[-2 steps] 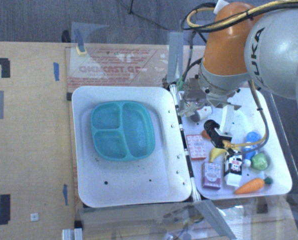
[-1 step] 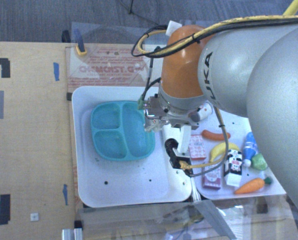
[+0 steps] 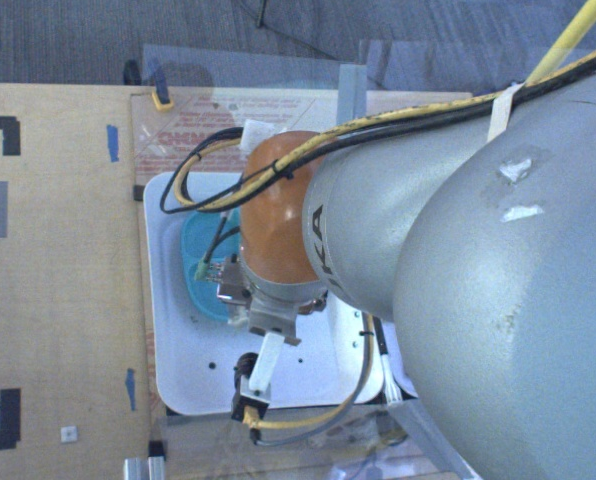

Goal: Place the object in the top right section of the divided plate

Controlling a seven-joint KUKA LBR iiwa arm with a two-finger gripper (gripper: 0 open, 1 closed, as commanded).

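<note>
- The white bin [image 3: 178,368] sits on the counter [image 3: 58,318], and the task's divided plate [image 3: 200,268], which is teal, lies flat in it close to the bin's left edge.
- A crescent of the plate shows along its left side. The rest lies under the arm [image 3: 458,268], so I cannot make out the dividers or pick out the top right section.
- The orange band [image 3: 278,198] and wrist hang directly over the plate, pointing down. I judge that this posture suits a drop onto the plate rather than a reach elsewhere in the bin.
- The pincer [image 3: 240,290] sits low over the plate's right part. Whether it is wide or narrow I cannot tell, since the wrist covers it from above.
- I cannot tell where the object is (the wrist hides the place where it would most likely be).
- Judgement: this looks like the placing stage, with the arm positioned over the plate. The risk is a release into the wrong section.
</note>
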